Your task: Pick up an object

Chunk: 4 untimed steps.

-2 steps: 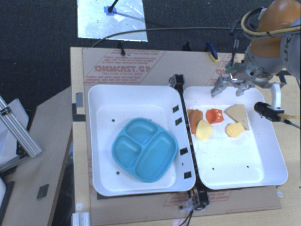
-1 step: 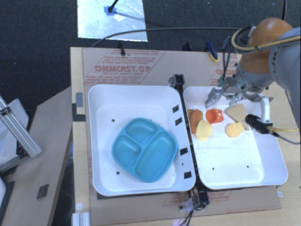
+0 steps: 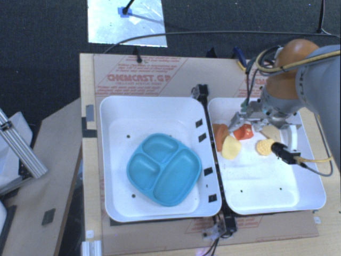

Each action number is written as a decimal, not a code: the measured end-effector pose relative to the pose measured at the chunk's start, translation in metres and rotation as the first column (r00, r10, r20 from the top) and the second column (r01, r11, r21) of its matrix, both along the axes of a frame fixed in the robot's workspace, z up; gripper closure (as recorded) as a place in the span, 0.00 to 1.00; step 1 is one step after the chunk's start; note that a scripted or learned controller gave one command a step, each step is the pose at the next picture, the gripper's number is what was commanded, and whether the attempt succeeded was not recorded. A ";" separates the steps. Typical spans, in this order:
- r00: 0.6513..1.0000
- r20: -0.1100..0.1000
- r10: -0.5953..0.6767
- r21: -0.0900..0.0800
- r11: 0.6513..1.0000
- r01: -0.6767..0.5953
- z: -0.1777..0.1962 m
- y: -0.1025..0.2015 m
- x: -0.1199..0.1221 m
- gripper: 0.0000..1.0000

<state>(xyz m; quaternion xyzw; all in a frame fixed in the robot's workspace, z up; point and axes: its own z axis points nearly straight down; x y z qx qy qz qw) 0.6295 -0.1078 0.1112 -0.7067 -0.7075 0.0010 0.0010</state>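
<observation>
My gripper (image 3: 248, 122) hangs low over the back left part of the right bin (image 3: 277, 196), at the end of the grey arm with its orange band. Right under it, and touching or nearly touching it, lies a small red piece (image 3: 244, 133). To the left of that piece are an orange piece (image 3: 219, 134) and a pale yellow piece (image 3: 230, 148). A round yellow waffle-like piece (image 3: 263, 147) lies to the right, with a beige piece (image 3: 270, 132) behind it.
The left bin (image 3: 122, 121) holds a blue divided plate (image 3: 163, 169). A black ridge (image 3: 209, 143) with clips runs between the two bins. A black cable end (image 3: 285, 154) hangs off the wrist over the right bin.
</observation>
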 end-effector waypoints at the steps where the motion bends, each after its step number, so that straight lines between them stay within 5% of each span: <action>1: 1.000 0.006 0.001 -0.001 1.000 -0.001 0.014 0.000 0.002 1.00; 3: 1.000 0.007 0.003 -0.001 1.000 -0.003 0.102 -0.002 0.013 1.00; 4: 1.000 0.005 0.008 0.001 1.000 -0.008 0.112 0.045 0.007 1.00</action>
